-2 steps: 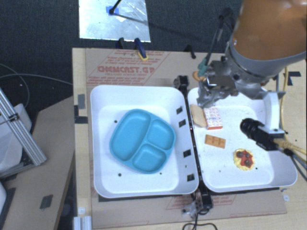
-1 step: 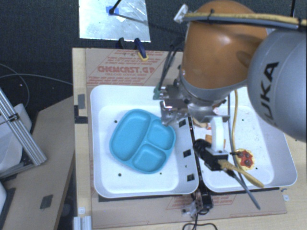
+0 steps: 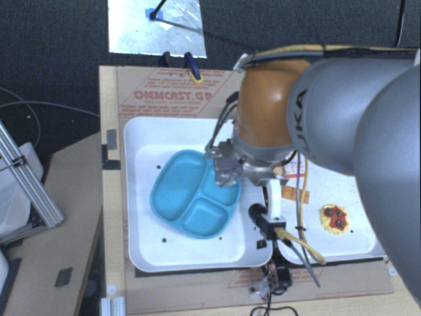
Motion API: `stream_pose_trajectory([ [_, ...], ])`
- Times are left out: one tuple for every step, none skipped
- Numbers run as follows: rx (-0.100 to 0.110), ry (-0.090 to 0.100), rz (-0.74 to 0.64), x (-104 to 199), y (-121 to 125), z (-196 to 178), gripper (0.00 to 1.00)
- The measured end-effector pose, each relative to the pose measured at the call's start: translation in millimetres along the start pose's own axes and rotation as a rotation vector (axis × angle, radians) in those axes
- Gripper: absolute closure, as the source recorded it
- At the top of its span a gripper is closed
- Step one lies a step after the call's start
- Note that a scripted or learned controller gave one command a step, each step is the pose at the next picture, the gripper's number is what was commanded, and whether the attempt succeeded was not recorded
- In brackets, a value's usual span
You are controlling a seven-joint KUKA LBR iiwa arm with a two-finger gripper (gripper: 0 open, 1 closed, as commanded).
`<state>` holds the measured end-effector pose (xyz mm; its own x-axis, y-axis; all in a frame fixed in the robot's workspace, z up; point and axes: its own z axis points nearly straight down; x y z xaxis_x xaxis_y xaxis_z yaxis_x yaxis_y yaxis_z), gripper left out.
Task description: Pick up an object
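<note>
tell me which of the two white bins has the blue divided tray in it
The left bin: the blue tray lies there; the right bin has small items.

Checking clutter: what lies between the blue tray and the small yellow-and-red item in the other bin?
In the camera view, the gripper and a bin wall lie between blue tray and item.

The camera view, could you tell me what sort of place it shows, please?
Probably a robot test bench in a lab: a grey arm over white bins, one holding a blue divided plate, set on cardboard.

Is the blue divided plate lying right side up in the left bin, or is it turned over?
Right side up: the blue divided plate shows its three hollow compartments facing upward, lying in the left bin.
</note>
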<state>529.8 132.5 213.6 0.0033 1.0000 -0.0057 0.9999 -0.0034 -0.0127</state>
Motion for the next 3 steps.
stream_pose_trajectory([
  [-0.023,0.012,-0.012,37.6,-30.6,-104.9,1.0],
  [-0.007,0.004,-0.004,50.6,27.6,1.0,1.0],
  [-0.027,0.01,-0.006,35.2,18.7,-115.0,1.0],
])
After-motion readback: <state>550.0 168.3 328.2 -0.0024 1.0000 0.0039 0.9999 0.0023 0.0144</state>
